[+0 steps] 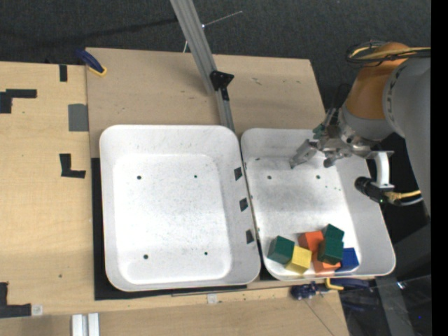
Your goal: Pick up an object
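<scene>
Several coloured blocks lie bunched in the near corner of the right bin point(294, 194): a green block point(281, 248), a yellow block point(301, 258), an orange block point(312, 241), a dark green block point(334, 241) and a blue block point(348, 258). My gripper point(313, 157) hangs over the far end of the same bin, well away from the blocks. Its two fingers are spread apart and nothing sits between them.
The left bin point(168, 201) lies beside the right one on the wooden bench. A slanted metal post point(199, 40) rises from between the bins toward the top of the view. A black cable and connector point(378, 191) hang by the right bin's outer rim.
</scene>
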Action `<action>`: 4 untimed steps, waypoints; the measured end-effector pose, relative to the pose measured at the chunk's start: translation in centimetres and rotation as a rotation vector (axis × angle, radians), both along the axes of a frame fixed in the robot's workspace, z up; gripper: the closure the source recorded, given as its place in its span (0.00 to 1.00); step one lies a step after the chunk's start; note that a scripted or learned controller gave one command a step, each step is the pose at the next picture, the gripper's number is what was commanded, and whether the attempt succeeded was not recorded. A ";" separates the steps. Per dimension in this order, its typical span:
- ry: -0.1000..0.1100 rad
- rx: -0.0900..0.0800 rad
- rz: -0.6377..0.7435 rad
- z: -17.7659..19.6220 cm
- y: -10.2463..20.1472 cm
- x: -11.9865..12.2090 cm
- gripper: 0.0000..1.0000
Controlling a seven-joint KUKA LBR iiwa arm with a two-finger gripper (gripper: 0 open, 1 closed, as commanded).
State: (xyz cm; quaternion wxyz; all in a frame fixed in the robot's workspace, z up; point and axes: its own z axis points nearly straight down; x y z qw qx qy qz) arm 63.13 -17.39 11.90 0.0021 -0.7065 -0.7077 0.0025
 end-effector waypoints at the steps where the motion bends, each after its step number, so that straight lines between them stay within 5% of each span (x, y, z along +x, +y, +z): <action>1: -0.001 -0.001 0.000 -2.9 0.1 -0.1 0.00; 2: -0.004 -0.001 0.002 -1.7 0.1 0.0 1.00; 4: -0.013 -0.001 0.000 10.3 -0.3 1.1 1.00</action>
